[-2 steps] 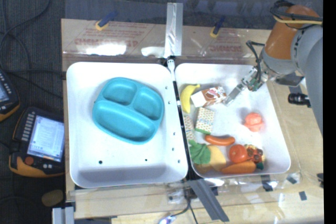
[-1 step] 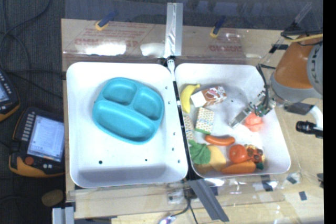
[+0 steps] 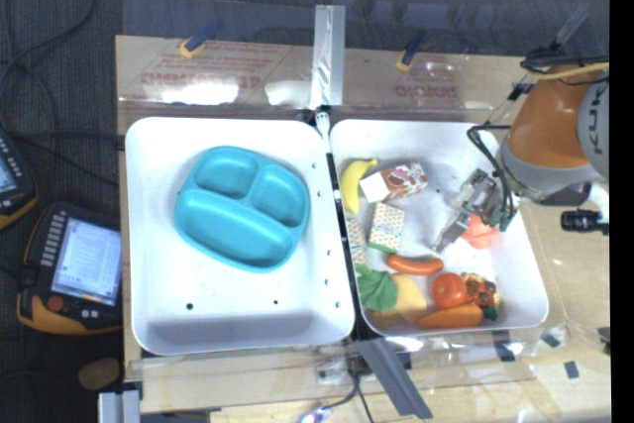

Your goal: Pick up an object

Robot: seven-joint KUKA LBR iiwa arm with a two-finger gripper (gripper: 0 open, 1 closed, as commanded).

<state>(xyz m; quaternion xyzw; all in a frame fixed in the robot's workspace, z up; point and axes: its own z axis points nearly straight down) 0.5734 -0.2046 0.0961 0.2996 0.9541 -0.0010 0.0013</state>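
Note:
My gripper (image 3: 466, 218) hangs low over the right side of the right bin (image 3: 528, 297), below the grey and orange arm (image 3: 555, 139). A small salmon-pink object (image 3: 483, 232) lies right against the gripper's lower right side; I cannot tell whether it is held. Toy foods fill the rest of this bin: a banana (image 3: 349, 183), a white and brown packet (image 3: 397, 181), a patterned cracker box (image 3: 386, 226), a sausage (image 3: 414, 264), a green leaf (image 3: 373, 290), a yellow fruit (image 3: 408, 293), a tomato (image 3: 448, 289) and a carrot (image 3: 451, 317).
The left bin (image 3: 144, 253) holds a blue divided plate (image 3: 243, 205). A raised divider (image 3: 334, 213) separates the two bins. A handheld pendant (image 3: 69, 267) and cables lie off the bench at the left.

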